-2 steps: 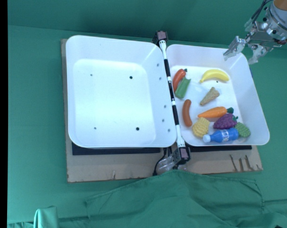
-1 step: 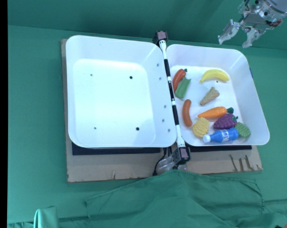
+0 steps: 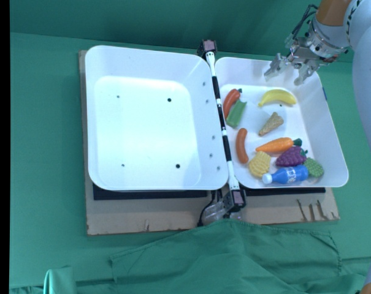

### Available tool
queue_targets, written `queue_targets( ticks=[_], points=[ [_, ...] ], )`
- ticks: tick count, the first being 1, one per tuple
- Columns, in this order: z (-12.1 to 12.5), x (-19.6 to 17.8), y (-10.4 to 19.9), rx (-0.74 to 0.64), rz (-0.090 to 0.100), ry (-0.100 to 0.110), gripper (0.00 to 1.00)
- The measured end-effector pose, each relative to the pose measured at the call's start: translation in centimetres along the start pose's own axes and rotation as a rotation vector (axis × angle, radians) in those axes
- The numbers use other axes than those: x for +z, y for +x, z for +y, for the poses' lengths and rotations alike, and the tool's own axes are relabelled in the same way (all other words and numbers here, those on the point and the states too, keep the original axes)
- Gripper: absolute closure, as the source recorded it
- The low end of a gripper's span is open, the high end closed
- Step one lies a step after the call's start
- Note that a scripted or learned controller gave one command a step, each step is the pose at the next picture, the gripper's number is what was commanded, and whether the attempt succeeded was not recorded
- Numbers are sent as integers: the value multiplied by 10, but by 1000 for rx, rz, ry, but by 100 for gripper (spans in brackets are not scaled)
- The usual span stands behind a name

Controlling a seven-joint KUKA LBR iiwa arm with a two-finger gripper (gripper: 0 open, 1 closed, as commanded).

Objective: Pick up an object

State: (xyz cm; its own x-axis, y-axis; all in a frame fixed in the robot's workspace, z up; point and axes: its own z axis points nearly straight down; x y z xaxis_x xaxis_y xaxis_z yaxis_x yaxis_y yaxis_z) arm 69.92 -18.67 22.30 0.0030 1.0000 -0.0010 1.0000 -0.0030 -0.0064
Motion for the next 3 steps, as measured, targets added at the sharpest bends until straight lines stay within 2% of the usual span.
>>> queue_targets(
  ticks=[1, 2, 3],
  points=[
    [3, -22, -1, 1, -6, -16, 100],
    [-44, -94, 20, 0, 0, -13, 100],
    [-22, -51, 34, -1, -1, -7, 100]
  ],
)
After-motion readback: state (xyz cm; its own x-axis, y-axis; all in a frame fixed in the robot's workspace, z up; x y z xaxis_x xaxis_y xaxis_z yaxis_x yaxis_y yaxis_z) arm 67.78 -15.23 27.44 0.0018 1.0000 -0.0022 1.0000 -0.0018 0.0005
